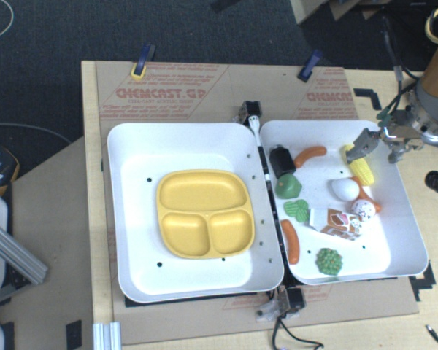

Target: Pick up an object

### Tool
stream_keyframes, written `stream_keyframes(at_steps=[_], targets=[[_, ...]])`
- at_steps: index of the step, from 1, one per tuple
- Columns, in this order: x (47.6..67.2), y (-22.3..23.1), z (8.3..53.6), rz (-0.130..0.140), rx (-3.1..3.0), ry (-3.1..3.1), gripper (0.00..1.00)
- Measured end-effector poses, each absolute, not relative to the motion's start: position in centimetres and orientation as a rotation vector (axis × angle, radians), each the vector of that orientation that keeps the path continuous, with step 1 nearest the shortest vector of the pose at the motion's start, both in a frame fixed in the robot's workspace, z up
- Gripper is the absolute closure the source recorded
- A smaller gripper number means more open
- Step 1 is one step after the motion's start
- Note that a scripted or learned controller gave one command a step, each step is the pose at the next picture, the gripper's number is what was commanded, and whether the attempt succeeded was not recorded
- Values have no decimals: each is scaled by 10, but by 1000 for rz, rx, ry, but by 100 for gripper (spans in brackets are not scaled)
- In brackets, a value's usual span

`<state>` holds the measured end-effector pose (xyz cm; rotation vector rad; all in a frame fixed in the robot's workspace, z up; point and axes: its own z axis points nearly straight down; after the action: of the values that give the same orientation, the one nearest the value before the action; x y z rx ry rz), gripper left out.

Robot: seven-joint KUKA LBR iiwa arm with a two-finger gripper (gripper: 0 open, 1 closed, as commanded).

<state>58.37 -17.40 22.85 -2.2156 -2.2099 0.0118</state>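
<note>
The grey two-finger gripper (pixel 376 141) hung spread wide and held nothing, just above the small yellow plastic corn cob (pixel 360 170) in the right white bin (pixel 412 235). A smooth white egg (pixel 344 189) lay right beside the corn. I think the fingers could bump the egg, or the bumpy corn could slip out.

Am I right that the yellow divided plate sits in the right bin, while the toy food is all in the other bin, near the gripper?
Not quite: the camera view shows the yellow divided plate in the left bin. The toy food, such as the corn cob and egg, lies in the right bin, near the gripper.
</note>
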Motion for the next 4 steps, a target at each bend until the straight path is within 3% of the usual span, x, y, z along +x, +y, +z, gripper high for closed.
stream_keyframes(at_steps=[1,2,4], targets=[[586,-174,236,0,-2220,-2221,0],[590,-167,189,5,-2216,-2219,0],[578,-166,81,5,-2217,-2217,0]])
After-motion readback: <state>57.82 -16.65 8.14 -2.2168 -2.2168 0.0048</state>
